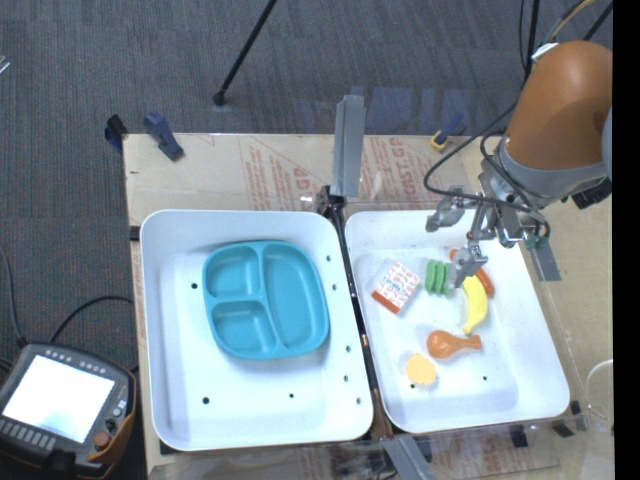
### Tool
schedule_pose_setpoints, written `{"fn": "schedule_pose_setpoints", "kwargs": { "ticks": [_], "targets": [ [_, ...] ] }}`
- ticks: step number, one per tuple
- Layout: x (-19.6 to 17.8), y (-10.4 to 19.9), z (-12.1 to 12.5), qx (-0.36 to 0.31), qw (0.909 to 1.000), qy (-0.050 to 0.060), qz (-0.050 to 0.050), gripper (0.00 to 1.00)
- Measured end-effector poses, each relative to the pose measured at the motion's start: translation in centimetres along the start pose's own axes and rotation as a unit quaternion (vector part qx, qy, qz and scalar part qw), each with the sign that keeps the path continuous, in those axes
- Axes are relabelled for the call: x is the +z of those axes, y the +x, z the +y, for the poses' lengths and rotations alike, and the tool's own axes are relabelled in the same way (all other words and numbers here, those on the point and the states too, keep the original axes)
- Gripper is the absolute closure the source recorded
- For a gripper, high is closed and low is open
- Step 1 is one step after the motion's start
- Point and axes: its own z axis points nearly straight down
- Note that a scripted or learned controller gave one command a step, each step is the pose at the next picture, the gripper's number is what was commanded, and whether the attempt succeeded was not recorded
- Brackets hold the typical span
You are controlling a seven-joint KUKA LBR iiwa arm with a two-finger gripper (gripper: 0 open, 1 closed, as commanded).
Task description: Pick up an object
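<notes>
Several toys crowd right bin [520, 388]: banana [475, 306], green piece [437, 276], orange piece [484, 280] touching. Gripper [470, 260] sits low over that cluster, fingers look apart, nothing between. Risk: pinches two, or banana skids off.

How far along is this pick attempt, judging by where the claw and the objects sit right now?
Done: the claw is over the right bin, low among its objects beside the green piece and banana. In hand: nothing visibly lifted; the banana, drumstick, patterned box and yellow round piece lie on the bin floor. Left: closing on one object and raising it.
</notes>
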Motion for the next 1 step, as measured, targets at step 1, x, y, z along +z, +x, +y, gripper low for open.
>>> {"fn": "schedule_pose_setpoints", "kwargs": {
  "ticks": [1],
  "targets": [
    [14.81, -2.07, -4.96, 0.011, 0.9999, 0.0, -0.001, 0.0]
  ]
}}
